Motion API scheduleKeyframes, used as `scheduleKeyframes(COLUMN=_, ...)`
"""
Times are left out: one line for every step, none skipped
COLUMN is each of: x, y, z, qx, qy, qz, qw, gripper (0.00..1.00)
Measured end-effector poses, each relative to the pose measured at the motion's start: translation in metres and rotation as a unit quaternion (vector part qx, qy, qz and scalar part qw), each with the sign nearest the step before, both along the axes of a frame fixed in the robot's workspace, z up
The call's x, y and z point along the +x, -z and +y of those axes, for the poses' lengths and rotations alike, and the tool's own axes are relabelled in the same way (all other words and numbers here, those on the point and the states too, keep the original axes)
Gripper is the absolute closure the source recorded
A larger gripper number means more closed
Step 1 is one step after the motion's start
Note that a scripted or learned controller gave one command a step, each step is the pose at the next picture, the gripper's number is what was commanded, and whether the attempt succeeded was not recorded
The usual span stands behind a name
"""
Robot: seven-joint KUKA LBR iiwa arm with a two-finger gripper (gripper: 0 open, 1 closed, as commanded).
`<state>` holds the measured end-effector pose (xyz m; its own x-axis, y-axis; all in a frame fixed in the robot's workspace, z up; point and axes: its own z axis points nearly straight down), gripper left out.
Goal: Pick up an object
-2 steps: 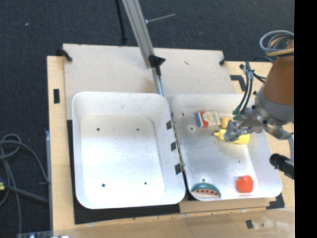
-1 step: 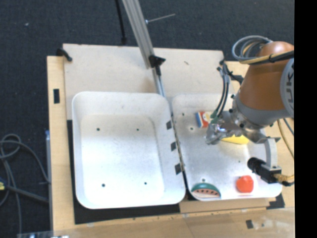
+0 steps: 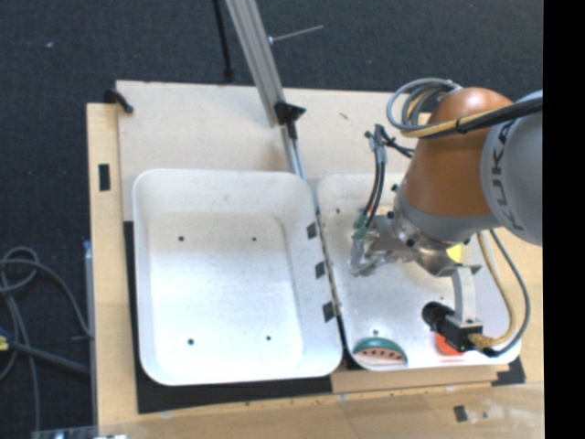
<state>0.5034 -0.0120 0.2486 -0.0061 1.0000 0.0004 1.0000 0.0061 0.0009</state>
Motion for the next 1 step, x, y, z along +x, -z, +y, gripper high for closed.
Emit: scheduleKeyframes(x=-0.0041, y=0.0106, z=0.0556, qx=0.0003, qy=-0.001, qz=0.0, qw=1.0, gripper=1.0)
